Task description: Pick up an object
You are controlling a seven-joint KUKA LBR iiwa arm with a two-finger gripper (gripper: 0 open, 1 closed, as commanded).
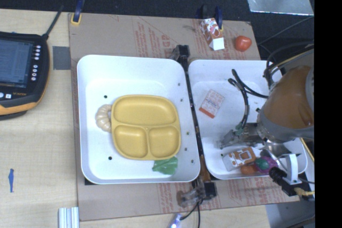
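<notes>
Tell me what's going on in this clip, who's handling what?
A KUKA arm reaches in from the right, its end effector low in the right bin, near a small carton and beside a red-and-white packet. Nothing is visibly held. The left bin holds a yellow divided tray, a green item and a beige item. A small box and a red ball sit outside the bins.

Tray [145, 126] in left bin [91, 115]; packet [211, 103] in right bin [214, 75].
</notes>
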